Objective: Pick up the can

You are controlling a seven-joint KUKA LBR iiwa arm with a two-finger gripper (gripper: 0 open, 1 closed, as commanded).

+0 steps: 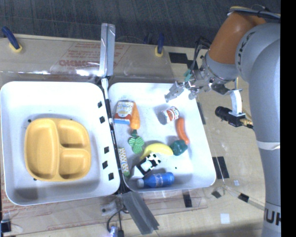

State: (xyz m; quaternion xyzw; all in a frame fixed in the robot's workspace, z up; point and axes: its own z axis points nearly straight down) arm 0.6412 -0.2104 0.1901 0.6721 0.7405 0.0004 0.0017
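While hanging over the far right corner of the right bin [200,174], gripper [180,89] with fingers spread open, holding nothing. Just below and nearer: the can [171,115], small, white with red, lying on its side on the bin floor, apart from the fingers. Beside it an orange sausage-like toy [182,131], then a banana [156,149], a carton [124,109], a blue bottle [158,180]. In the left bin [7,132], a yellow tray [57,148].

Risk, as judgement: round can could roll away if touched by one finger first; sausage toy near enough to be caught too. Long axis seems to run from upper right to lower left, pale end toward lower left; hard to tell exactly.
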